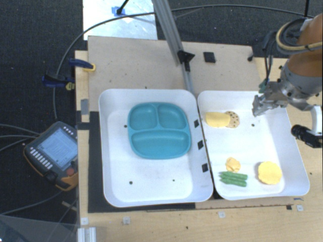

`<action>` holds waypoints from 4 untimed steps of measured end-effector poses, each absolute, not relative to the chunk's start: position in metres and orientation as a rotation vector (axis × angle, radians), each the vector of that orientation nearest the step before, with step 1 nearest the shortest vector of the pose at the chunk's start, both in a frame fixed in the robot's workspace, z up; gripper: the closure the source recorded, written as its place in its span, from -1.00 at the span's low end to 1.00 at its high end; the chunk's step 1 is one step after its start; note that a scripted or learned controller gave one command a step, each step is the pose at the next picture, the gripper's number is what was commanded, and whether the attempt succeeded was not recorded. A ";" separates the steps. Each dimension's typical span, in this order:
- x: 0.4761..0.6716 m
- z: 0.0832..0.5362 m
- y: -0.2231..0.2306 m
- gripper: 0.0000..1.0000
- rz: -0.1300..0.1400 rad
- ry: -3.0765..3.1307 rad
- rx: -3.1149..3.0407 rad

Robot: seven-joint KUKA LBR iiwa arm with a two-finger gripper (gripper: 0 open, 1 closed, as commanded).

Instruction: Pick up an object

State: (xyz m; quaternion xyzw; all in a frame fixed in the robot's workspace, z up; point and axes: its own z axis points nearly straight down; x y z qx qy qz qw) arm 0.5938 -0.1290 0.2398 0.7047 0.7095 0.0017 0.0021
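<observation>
Tan bench (151, 59) on dark carpet (35, 24)

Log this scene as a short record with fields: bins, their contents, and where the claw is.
left bin: holds a blue divided plate, lying flat near the bin's middle
right bin: holds five small items
far items: yellow piece touching a speckled cookie
near items: small yellow lump, green beans just in front of it, round yellow disc to their right
claw: above the right bin's far right part, nothing seen between its fingers
arm: enters from the right
</observation>
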 end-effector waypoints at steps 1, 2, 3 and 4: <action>0.576 0.243 -0.087 1.00 0.003 2.231 2.212; 0.559 0.250 -0.036 1.00 0.004 2.234 2.211; 0.542 0.232 0.017 1.00 0.002 2.235 2.212; 0.516 0.222 0.069 1.00 0.000 2.235 2.213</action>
